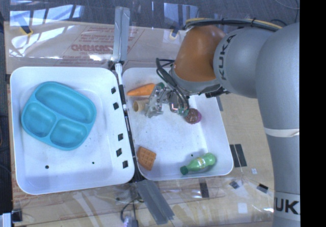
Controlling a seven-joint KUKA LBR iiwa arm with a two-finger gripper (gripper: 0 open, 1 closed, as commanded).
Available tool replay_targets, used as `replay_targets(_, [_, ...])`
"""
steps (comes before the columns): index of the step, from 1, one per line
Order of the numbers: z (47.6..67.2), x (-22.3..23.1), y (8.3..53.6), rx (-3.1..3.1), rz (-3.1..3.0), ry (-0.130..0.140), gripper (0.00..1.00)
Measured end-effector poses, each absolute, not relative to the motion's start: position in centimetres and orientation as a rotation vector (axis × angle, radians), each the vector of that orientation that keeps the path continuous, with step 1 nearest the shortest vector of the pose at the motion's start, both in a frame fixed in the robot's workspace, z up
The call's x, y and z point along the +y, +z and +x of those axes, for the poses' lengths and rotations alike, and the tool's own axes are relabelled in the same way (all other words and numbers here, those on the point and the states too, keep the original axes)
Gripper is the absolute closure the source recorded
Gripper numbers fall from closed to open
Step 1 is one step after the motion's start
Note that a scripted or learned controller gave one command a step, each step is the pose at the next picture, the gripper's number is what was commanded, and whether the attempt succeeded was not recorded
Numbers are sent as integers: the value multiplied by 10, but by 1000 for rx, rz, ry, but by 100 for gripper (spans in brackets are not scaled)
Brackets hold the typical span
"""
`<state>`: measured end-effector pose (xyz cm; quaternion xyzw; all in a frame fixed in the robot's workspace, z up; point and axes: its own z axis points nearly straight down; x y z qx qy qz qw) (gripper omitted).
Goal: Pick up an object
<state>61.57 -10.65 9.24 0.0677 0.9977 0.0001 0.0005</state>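
My gripper (158, 105) hangs low over the upper part of the right bin (214, 139), its metal fingers pointing down-left. An orange carrot (141, 90) lies just up-left of it, and a small tan cone-like piece (136, 105) sits to its left. A dark purple round object (192, 116) rests to the right of the fingers. A waffle-textured brown square (146, 157) lies at the bin's lower left, and a green bottle (199, 164) lies along the lower right. Nothing shows clearly between the fingers.
The left bin (30, 170) holds a blue divided plate (58, 115). A black-clipped divider (121, 119) runs between the bins. The big grey arm with its orange band (198, 55) covers the right bin's upper right corner.
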Motion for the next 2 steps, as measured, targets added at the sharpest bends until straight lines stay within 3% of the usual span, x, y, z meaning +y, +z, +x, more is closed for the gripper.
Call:
replay_targets(1, [650, 13, 193, 3102, 472, 0, 100])
replay_targets(2, [602, -40, 222, 3140, -89, -1, 100])
